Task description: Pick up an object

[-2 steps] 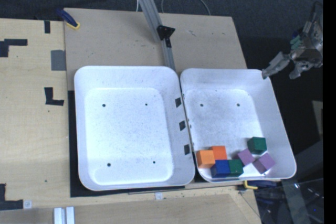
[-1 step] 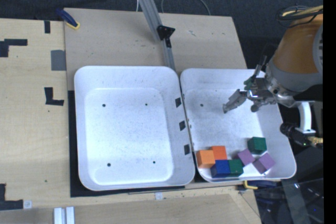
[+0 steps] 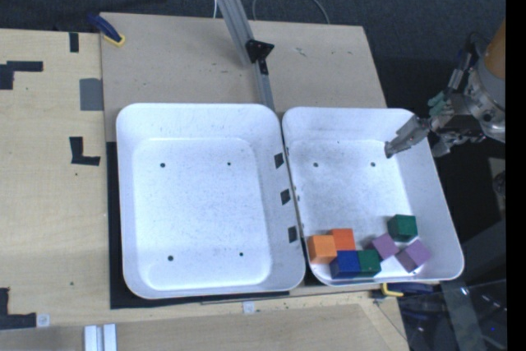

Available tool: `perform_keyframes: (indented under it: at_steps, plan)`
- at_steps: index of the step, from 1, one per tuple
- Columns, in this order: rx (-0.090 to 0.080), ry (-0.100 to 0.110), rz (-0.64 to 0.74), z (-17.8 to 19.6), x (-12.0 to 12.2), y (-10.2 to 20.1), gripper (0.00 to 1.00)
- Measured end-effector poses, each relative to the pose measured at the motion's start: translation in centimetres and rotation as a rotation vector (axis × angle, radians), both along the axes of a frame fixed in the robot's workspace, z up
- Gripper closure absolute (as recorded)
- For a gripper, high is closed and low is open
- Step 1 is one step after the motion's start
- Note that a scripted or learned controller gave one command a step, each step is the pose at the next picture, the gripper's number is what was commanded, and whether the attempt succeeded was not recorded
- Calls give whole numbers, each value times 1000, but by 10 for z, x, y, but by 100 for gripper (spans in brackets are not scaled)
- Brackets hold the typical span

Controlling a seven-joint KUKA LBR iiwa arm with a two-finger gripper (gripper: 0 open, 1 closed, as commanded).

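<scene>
Several small blocks lie in the near corner of the right bin (image 3: 427,177): two orange blocks (image 3: 323,247) side by side, a blue block (image 3: 348,262), a green block (image 3: 370,262), a dark green block (image 3: 403,226) and two purple blocks (image 3: 413,256). My gripper (image 3: 413,147) hangs over the right bin's far right rim, well above and behind the blocks. Its fingers (image 3: 399,143) are spread open with nothing between them.
The left bin (image 3: 197,201) stands beside the right one. A slanted metal rail (image 3: 234,4) runs down to the gap between the bins at the back. A yellow and blue tool (image 3: 107,29) lies at the bench's far left.
</scene>
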State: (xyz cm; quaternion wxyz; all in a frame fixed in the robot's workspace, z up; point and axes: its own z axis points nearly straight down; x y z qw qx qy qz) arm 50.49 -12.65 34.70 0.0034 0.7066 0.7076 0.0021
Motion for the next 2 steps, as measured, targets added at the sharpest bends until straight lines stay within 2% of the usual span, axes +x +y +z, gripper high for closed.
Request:
perform_keyframes:
  at_steps: [1, 2]
  plan:
    - [-2, -1, -1, 170, -20, -30, 0]
    - [3, 10, 7, 144, -22, 42, 0]
